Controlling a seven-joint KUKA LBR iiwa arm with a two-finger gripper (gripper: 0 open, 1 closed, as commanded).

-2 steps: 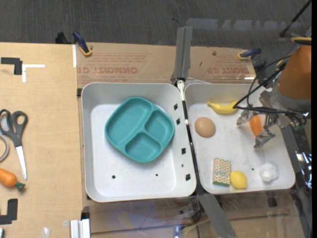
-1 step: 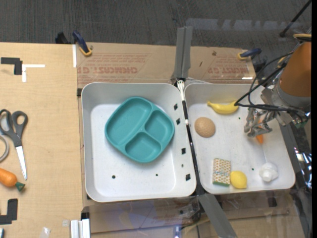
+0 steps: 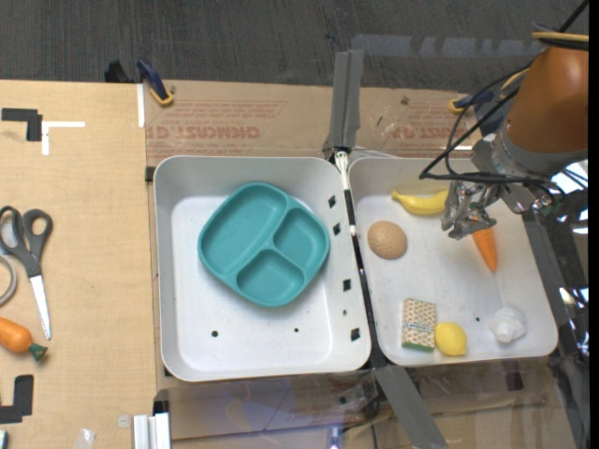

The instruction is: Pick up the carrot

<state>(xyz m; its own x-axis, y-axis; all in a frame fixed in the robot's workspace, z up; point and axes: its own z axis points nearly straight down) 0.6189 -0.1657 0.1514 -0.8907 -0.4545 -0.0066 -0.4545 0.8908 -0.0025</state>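
The orange carrot (image 3: 486, 249) is in the right bin (image 3: 533, 344), near its right wall, thick end up and tip pointing toward the front. My gripper (image 3: 465, 221) hangs just above and left of the carrot's thick end, right up against it. The grey wrist and orange band rise behind it at the right edge, with cables trailing. The view does not settle whether the carrot is gripped or merely beside the gripper.
The right bin also holds a yellow banana (image 3: 421, 201), a brown egg-shaped item (image 3: 387, 239), a small packet (image 3: 419, 324), a lemon (image 3: 451, 340) and a white crumpled item (image 3: 507, 325). A teal divided plate (image 3: 265, 243) sits in the left bin (image 3: 178, 344). Scissors (image 3: 28, 251) and an orange toy (image 3: 14, 335) lie on the bench.
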